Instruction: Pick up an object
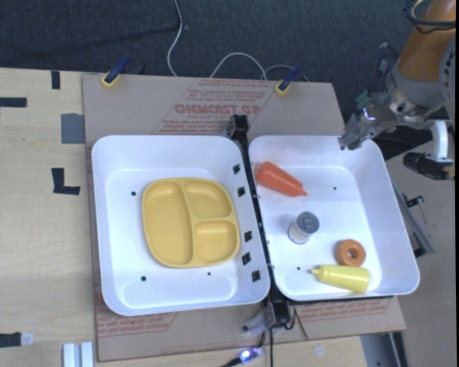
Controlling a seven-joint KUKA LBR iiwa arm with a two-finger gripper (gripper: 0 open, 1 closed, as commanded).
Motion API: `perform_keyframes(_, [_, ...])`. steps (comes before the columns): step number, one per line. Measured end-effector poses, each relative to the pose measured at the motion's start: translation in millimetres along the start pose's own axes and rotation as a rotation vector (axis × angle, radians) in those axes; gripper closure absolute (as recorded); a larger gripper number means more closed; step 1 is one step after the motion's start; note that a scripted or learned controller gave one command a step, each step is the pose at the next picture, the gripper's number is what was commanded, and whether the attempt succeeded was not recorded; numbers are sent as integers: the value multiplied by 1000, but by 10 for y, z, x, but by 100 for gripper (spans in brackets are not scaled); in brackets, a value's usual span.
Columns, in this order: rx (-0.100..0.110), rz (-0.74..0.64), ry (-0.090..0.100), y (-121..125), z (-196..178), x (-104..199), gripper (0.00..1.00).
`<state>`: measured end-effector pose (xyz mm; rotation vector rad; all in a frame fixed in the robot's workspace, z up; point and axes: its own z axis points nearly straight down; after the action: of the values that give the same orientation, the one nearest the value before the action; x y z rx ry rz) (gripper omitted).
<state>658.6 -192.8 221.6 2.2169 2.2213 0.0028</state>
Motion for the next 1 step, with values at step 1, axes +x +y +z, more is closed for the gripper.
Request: perform_keyframes(1, [3, 1, 1, 6, -164, 6, 100])
